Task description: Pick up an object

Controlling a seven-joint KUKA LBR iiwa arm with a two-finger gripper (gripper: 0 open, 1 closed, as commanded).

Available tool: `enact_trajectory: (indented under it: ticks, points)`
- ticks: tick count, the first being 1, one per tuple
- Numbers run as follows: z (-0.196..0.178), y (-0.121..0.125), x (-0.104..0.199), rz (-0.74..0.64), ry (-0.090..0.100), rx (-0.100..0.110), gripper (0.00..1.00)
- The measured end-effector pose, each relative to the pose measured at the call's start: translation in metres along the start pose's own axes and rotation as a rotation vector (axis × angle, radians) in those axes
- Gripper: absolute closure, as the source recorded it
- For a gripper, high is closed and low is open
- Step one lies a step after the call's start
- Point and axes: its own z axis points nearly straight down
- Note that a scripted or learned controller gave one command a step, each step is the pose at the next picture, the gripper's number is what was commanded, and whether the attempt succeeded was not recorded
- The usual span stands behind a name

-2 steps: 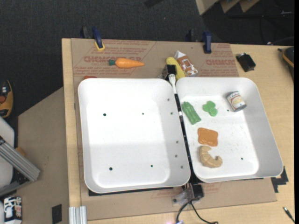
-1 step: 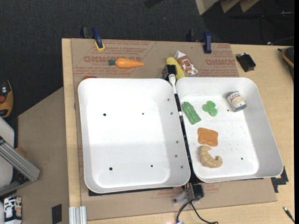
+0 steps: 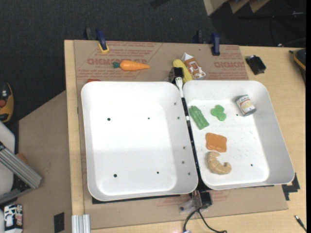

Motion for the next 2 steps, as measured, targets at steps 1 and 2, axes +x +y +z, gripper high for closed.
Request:
enact_trajectory:
  ticks: [1, 2]
  points:
    - [-0.0115, 0.0007, -0.0005, 0.000, -0.004, -0.006, 1.00]
    - [-0.0108, 0.0007, -0.0004, 0.000, -0.003, -0.004, 0.00]
